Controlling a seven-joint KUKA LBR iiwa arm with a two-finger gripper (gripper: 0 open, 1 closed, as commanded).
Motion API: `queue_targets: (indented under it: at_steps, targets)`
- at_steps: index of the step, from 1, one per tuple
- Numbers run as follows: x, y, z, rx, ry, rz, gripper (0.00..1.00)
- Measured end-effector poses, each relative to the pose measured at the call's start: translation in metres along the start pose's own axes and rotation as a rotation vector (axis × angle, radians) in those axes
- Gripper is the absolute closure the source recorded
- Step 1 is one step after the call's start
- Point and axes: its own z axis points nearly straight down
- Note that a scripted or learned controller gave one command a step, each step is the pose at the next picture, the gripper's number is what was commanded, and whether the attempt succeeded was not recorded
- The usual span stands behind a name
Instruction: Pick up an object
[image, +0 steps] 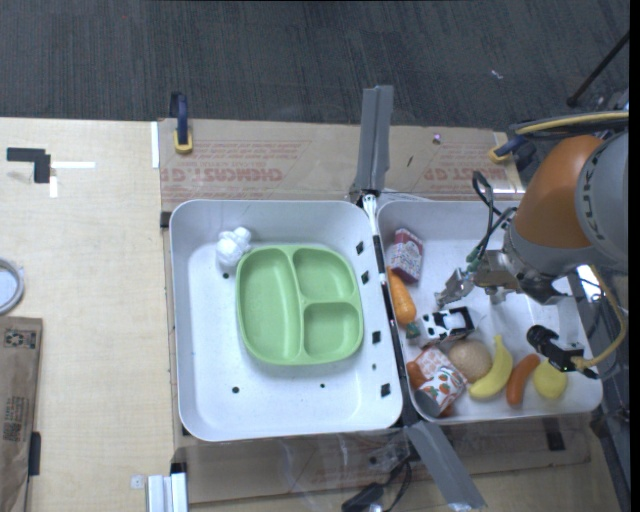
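Resting on wooden bench (90, 400): two white bins (200, 400) | floor dark carpet (250, 50) | hand (452, 290) state unclear

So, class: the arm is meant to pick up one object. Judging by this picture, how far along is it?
Done: the arm has reached into the right bin, and its gripper sits low above the black and white toy. In hand: nothing shows between the fingers. Left: gripping and lifting; the banana, carrot and the rest lie in the bin.

Bench (90, 400) bears two white bins (side by side) (200, 400); cardboard sheet (300, 160)
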Motion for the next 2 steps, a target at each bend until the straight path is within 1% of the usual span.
queue_targets:
  at_steps: [1,2]
  targets:
    - [0.005,-0.080,-0.006,-0.024,-0.007,-0.071,0.00]
    - [-0.074,-0.096,-0.090,-0.001,-0.001,-0.181,0.00]
